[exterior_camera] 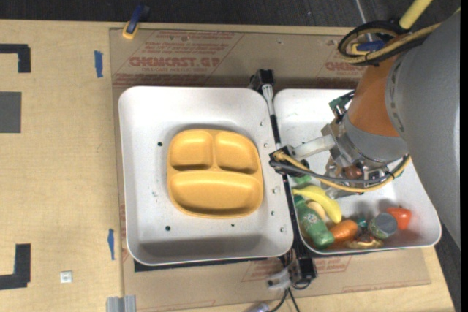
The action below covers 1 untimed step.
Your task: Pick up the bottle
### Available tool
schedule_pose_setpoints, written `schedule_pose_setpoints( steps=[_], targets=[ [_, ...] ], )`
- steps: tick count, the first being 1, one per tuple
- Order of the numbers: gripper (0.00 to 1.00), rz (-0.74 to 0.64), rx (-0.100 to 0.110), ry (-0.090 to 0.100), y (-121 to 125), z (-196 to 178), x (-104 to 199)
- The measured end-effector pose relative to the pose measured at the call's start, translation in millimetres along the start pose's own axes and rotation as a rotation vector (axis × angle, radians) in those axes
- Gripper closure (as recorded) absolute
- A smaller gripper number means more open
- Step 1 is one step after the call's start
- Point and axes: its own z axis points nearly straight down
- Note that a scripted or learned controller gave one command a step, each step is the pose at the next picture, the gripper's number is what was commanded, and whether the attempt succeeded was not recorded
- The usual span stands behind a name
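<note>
My arm reaches over the right bin [303, 107] from the right, its orange band above the wrist. The gripper [338, 173] points down into the bin's middle, mostly hidden under the wrist and its cables. At the bin's front left lies a green bottle-like item [314, 229] with a pale label. It lies just below the gripper, beside a yellow banana [322, 201]. I see nothing between the gripper and the pile that is lifted clear.
An orange carrot-like toy [344, 230], a grey-green round piece [382, 225] and a red tomato [400, 216] crowd the right bin's front. The left bin [139, 157] holds a yellow divided plate [215, 172]. A black clamp [263, 80] sits between the bins.
</note>
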Motion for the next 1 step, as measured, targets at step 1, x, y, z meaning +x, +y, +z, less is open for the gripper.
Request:
schedule_pose_setpoints(
  steps=[1],
  targets=[
    [1.00, -0.308, -0.003, 0.002, -44.3, 22.6, 42.8]
  ],
)
